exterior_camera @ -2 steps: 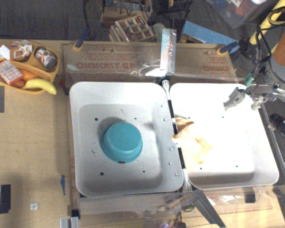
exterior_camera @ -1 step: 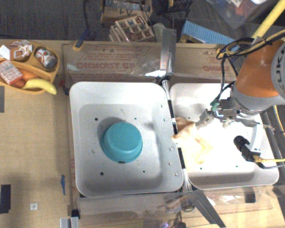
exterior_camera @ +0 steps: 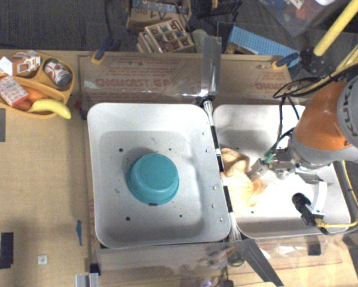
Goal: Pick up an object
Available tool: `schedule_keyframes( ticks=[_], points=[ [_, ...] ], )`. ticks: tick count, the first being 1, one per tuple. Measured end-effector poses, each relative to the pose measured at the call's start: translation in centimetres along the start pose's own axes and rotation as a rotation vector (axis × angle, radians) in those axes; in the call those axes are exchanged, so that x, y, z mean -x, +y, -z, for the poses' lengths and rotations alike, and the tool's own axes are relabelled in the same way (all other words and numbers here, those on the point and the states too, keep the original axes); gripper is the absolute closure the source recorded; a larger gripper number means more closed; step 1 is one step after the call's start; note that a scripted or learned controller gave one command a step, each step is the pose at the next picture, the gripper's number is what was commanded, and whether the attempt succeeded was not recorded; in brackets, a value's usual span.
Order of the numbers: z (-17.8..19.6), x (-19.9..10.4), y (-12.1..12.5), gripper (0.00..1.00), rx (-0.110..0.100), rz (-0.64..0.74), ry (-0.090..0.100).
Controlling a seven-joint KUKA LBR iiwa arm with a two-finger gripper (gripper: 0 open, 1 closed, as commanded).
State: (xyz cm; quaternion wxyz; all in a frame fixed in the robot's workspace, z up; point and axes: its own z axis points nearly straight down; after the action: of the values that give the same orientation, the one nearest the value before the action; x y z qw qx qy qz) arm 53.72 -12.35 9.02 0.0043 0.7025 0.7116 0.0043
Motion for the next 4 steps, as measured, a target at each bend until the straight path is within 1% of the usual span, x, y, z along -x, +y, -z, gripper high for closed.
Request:
schedule_keyframes(
  ticks=[1,2,3,4],
  points=[
    [0.1,-1.9,0.0,0.0,0.003,0.07,-0.004],
    [0.1,-2.5,-2.2,0.0,0.006,0.065,-0.003],
    [0.1,-2.9,-5.0,0.0,0.007,-0.01,-0.003],
    [0.0,-2.3,3.1,0.0,0.003,0.14,-0.004]
  ],
)
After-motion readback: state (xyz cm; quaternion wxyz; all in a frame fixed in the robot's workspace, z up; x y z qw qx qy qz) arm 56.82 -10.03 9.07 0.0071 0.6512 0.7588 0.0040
